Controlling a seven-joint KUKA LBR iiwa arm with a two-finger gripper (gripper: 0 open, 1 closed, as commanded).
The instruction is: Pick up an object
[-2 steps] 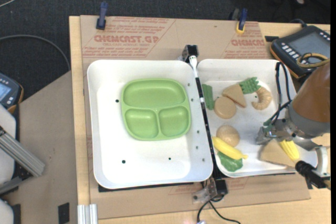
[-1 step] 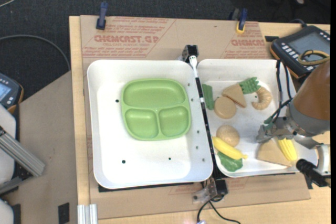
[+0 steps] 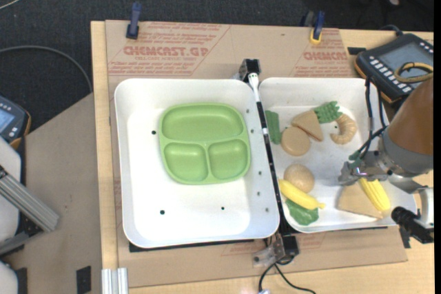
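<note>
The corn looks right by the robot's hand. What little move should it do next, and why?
Probably lower a little onto the corn and close. The gripper sits at the corn's upper end in the right bin, and nothing shows between its fingers. The corn lies against a tan wedge, so a slow move seems safest.

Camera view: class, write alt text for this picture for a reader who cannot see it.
A grey robot arm reaches from the right, its gripper low over toy food in the right bin, beside a corn cob. The left bin holds a green divided tray.
</note>
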